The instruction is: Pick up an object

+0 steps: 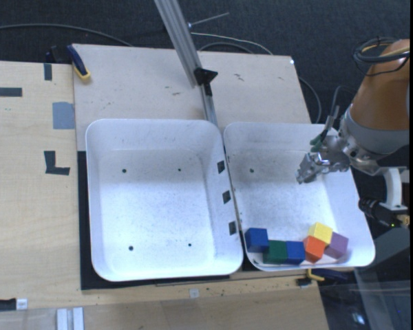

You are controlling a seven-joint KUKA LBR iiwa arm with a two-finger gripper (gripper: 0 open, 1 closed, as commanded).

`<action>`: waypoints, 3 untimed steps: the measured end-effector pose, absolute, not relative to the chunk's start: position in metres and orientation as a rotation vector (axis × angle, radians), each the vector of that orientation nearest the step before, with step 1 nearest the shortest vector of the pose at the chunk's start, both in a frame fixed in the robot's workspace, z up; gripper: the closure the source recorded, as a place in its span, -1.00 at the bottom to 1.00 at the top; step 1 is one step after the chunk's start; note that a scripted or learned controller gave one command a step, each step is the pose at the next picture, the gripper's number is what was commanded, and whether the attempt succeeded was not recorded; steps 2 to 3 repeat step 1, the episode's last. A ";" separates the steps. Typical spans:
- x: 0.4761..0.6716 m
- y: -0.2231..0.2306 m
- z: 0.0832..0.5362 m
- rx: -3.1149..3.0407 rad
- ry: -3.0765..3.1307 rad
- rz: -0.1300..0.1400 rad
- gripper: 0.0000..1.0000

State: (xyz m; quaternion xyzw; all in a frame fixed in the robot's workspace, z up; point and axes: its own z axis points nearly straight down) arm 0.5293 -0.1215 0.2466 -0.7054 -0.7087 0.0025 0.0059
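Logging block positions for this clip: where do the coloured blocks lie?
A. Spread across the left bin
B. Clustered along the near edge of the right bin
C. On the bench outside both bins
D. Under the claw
B: the blocks sit together by the right bin's near wall.

A pale wooden bench stands on dark carpet crossed by thin cables.

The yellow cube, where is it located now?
The yellow cube lies in the right bin, near its front right corner, touching the orange cube and beside the purple cube.
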 end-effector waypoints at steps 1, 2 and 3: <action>0.532 -0.125 0.251 -2.219 -2.222 0.002 -1.00; 0.532 -0.125 0.251 -2.219 -2.222 0.002 -1.00; 0.532 -0.125 0.251 -2.219 -2.222 0.002 -1.00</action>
